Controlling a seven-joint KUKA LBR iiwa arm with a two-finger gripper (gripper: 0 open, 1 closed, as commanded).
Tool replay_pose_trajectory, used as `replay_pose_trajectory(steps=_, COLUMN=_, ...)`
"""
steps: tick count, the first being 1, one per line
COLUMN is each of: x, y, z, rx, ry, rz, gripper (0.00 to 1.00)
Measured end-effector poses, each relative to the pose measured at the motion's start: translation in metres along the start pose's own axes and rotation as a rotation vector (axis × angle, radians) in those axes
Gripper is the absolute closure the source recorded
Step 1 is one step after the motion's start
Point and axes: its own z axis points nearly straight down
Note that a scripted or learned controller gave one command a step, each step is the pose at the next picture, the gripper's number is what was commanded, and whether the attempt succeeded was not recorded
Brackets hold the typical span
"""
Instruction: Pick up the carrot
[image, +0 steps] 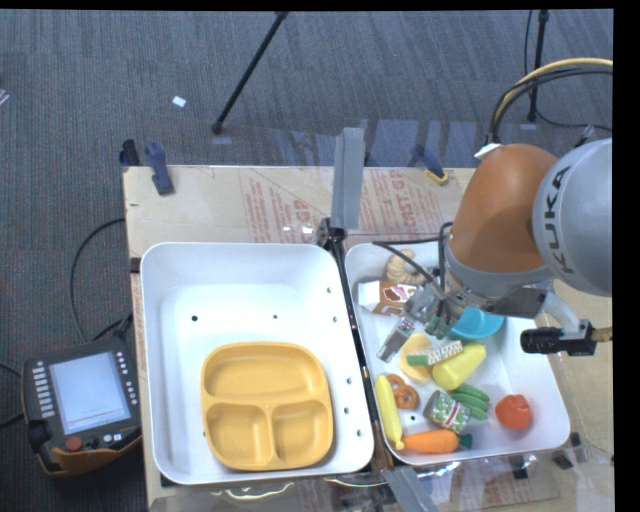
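Your metal two-finger gripper (403, 331) hanging over the right white bin (556, 400), fingers spread and holding nothing, orange plastic carrot (432, 441) lying near the bin's front edge, well apart from it

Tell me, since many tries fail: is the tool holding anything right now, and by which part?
Nothing is seen between its fingers. The tool hangs over the right bin, while the carrot lies apart near the front wall.

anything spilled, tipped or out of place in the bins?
Nothing stands out. The toy food lies jumbled but inside the right bin, with the carrot flat against its near wall beside the banana. The yellow divided plate sits flat in the left bin. The gripper is over the pile.
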Motion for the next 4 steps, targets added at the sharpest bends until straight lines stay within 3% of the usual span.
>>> replay_pose_trajectory(steps=1, x=-0.019, y=0.063, z=0.002, rx=0.005, ry=0.002, rz=0.377, gripper=0.00)
replay_pose_trajectory(steps=2, x=-0.060, y=-0.023, z=0.071, rx=0.009, ry=0.004, rz=0.564, gripper=0.00)
replay_pose_trajectory(steps=3, x=-0.045, y=-0.034, z=0.102, rx=0.007, ry=0.004, rz=0.702, gripper=0.00)
replay_pose_trajectory(steps=4, x=-0.044, y=-0.033, z=0.092, rx=0.008, ry=0.006, rz=0.695, gripper=1.00)
